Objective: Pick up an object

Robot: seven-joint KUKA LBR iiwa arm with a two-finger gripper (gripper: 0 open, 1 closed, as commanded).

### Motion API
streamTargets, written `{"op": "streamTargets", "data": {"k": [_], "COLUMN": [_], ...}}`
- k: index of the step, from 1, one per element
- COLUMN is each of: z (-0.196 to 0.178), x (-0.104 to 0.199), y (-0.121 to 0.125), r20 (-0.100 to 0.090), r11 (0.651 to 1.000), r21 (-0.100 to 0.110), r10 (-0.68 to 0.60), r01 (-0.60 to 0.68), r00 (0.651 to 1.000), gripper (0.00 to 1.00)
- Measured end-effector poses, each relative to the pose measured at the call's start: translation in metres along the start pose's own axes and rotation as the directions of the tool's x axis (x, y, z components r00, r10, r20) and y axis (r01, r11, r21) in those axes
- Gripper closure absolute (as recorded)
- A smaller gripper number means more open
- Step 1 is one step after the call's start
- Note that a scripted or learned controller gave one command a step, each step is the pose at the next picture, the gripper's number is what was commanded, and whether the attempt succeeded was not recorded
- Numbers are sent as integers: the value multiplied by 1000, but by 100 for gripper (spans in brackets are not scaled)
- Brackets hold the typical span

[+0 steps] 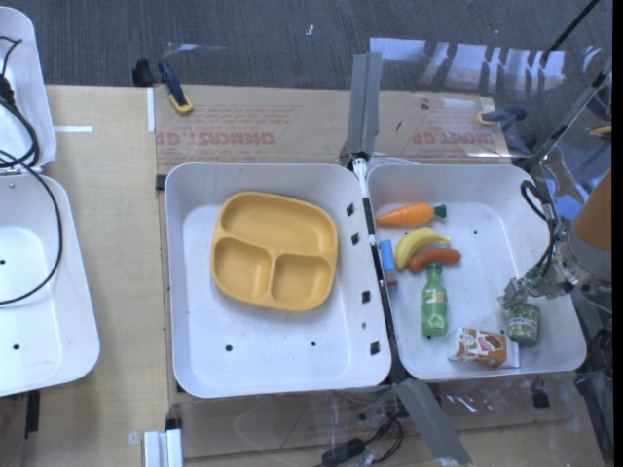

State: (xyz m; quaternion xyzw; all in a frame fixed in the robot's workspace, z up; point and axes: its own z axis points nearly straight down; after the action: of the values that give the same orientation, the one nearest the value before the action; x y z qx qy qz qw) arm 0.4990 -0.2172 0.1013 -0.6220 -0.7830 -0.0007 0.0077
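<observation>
Grey two-finger gripper (524, 298) at lower right of frame, jaws' state unclear, directly above small grey-green can (523, 325) in right white bin (487, 363).

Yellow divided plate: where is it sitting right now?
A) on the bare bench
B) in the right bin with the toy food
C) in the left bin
C: the yellow divided plate lies inside the left bin, while the carrot and banana are in the right bin.
</observation>
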Motion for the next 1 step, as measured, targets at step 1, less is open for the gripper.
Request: {"op": "streamTargets", "data": {"k": [1], "z": [0], "x": [1], "y": [0], "r20": [-3], "r11": [1000], "r21": [1], "r10": [-1], "r01": [1], "r00": [1000], "gripper": [0]}}
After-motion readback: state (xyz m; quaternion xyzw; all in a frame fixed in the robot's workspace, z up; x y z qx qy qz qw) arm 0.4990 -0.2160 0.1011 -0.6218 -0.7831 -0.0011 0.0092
